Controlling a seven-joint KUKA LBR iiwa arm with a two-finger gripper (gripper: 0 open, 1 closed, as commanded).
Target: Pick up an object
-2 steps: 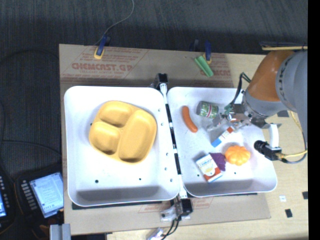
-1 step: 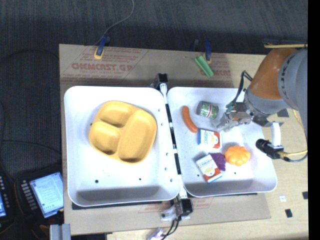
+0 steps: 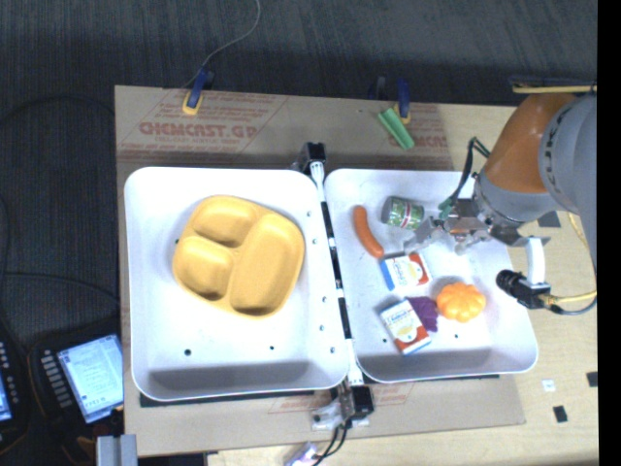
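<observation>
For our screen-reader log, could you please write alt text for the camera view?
The arm's tool hovers over the right bin beside a green can, with a sausage, two cartons and an orange pumpkin. The left bin holds a yellow tray.

2 white bins: left bin [image 3: 146, 260], right bin [image 3: 505, 352]. Left holds 1 yellow three-section tray [image 3: 238, 253]. Right holds 1 can [image 3: 402, 211], 1 hot dog sausage [image 3: 368, 232], 2 small cartons [image 3: 405, 271] [image 3: 404, 326], 1 orange pumpkin [image 3: 460, 301], 1 purple item [image 3: 425, 312].
</observation>
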